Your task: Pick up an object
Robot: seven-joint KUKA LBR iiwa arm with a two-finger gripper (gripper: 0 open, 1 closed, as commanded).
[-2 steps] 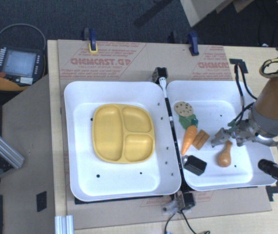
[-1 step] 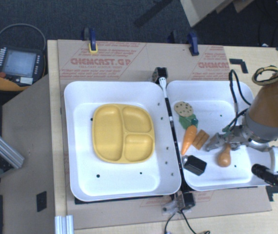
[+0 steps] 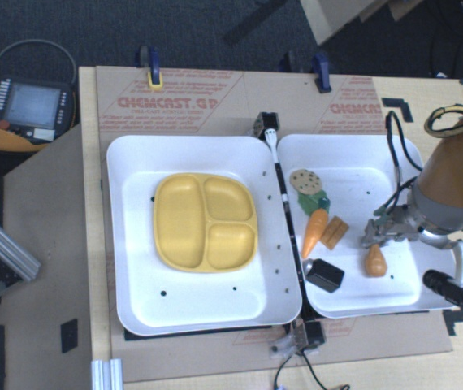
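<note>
Tray (image 3: 205, 222), yellow and sectioned, fills the left bin (image 3: 126, 242). Moving right: a carrot (image 3: 316, 231), a black block (image 3: 325, 275). Then the small orange pear-shaped toy (image 3: 375, 261), lower right of frame, just under the gripper (image 3: 384, 231). Looks light, stiff, smooth; probably best pinched across its belly. Pincer state? Can't tell, the wrist hides it.

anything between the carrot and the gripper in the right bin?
Camera view: a small brown block lies right beside the carrot; from there to the gripper the bin floor is bare.
</note>
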